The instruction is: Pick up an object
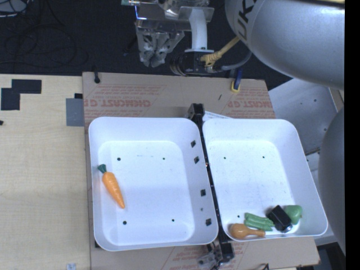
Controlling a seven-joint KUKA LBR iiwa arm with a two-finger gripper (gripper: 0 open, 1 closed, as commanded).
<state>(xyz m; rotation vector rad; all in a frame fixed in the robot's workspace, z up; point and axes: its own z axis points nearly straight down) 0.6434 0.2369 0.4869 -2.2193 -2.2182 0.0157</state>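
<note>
An orange carrot point(113, 189) with a green top lies near the left wall of the left bin point(144, 124). In the front right corner of the right bin point(250, 125) sit a tan pear-shaped piece point(245, 231), a green pod point(258, 221), a black block point(279, 217) and a green piece point(294, 211), all crowded together. My gripper point(156, 54) hangs high above the bench's far edge, beyond the left bin's back wall and far from every object. I see nothing in it.
The big grey arm body point(292, 21) covers the upper right. A black hinge strip point(203, 179) runs between the two bins. Brown cardboard point(169, 97) lies under the bins, with cables on the dark floor behind.
</note>
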